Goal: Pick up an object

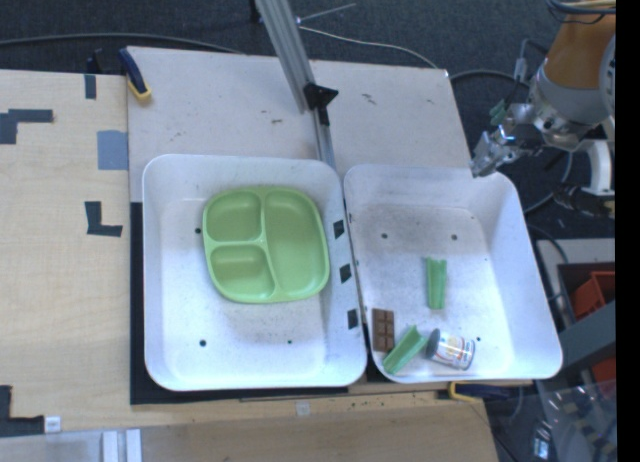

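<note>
So the right bin (520, 250) has all the loose stuff, bunched toward its near edge. There's a small green stick (436, 283) lying roughly in the middle of the bin floor, running lengthwise toward the back. Down at the near edge there's a second green piece (402, 349), wedge-ish and tilted at an angle, with a little brown chocolate-bar-looking block (383, 328) just beside it toward the near left corner. Right next to the wedge on the other side is a small can or jar (452, 350) lying on its side, silver with a light label, touching or nearly touching the green wedge, hard to tell which.

The left bin (160, 280) holds a light green divided plate (266, 245) with three compartments, sitting flat around the middle.

The gripper (488, 157) is up over the far right corner of the right bin, basically over the rim and well apart from all the objects. Nothing is between its fingers, it isn't touching any item, and honestly I can't tell how wide it's spread from this angle. The arm's orange band (580, 50) sits above it by the right side.
</note>
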`<state>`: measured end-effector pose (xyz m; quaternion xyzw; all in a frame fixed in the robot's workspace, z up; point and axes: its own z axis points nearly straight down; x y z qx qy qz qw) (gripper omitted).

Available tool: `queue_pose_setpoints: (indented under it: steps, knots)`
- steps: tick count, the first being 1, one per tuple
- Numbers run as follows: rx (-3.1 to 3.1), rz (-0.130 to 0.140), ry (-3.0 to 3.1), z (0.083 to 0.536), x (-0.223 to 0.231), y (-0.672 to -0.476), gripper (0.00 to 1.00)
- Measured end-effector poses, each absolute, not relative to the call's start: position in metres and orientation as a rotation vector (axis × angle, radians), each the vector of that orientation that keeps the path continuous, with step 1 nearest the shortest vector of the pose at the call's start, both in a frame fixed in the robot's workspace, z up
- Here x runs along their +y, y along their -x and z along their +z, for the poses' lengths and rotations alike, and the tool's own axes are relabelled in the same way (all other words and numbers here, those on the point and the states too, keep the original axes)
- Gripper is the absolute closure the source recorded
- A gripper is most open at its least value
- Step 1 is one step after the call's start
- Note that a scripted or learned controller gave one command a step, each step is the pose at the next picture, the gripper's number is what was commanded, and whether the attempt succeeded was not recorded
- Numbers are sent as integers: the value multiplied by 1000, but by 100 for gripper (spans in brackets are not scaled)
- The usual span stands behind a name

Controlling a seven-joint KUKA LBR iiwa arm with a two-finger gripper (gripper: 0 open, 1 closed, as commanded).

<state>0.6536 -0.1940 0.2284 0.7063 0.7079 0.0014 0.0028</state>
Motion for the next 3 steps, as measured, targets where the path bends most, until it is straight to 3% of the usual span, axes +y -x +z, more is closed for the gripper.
queue_pose_setpoints:
  steps: [1,3]
  knots:
    - [2222,-1,-2219,230,-194,-654,100]
    - [2229,-1,-2217,226,-96,-652,100]
